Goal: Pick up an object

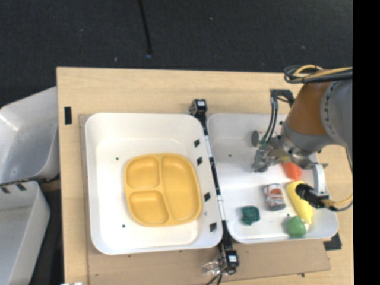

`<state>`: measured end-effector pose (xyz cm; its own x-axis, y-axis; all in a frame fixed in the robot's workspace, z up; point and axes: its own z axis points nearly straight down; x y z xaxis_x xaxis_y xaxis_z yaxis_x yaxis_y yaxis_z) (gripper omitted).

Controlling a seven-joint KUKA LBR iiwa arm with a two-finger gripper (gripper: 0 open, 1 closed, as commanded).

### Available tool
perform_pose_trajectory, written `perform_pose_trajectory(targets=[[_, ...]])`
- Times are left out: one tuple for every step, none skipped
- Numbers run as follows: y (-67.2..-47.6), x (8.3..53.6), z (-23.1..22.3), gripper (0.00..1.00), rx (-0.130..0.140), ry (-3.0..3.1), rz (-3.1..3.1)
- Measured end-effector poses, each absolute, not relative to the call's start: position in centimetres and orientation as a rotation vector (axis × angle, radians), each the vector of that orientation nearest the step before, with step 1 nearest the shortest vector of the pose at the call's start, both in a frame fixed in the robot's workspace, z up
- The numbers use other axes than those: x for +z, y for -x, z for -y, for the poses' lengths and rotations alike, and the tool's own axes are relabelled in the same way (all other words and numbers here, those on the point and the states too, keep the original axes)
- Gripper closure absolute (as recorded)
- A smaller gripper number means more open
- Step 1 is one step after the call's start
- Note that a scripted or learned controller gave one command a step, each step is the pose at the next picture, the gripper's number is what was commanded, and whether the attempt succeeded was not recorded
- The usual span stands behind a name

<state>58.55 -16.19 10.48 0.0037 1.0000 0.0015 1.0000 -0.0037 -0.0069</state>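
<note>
My gripper (261,159) is hanging low in the right bin (237,136), near the middle of it. Its tips are pointing down at the white floor. I cannot tell how the tips are standing, because they are small and dark from up here. Nothing is showing between them.

My arm (323,114) is reaching in from the right. It is bending down over the top right part of the bin. The orange band (304,113) is sitting just above the wrist, and thin cables are looping beside it.

The toys are lying toward the near right side of this bin. An orange piece (293,171) is lying just right of my gripper. A small can (274,196) is lying below it, a little apart. A banana (300,203) is lying just right of the can. A dark green lump (250,215) is sitting left of the can, near the front wall. A light green ball (294,226) is touching the low end of the banana.

The left bin (101,159) is sitting right beside mine. A yellow tray (162,189) with three parts is lying flat in it.
</note>
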Motion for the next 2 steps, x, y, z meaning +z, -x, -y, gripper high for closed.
perform_pose_trajectory(targets=[[-58.4, 15.6, 15.3, 1.00, 0.001, 2.216, 2.224], [-58.1, 21.3, 15.9, 1.00, 0.001, 2.219, 2.224]])
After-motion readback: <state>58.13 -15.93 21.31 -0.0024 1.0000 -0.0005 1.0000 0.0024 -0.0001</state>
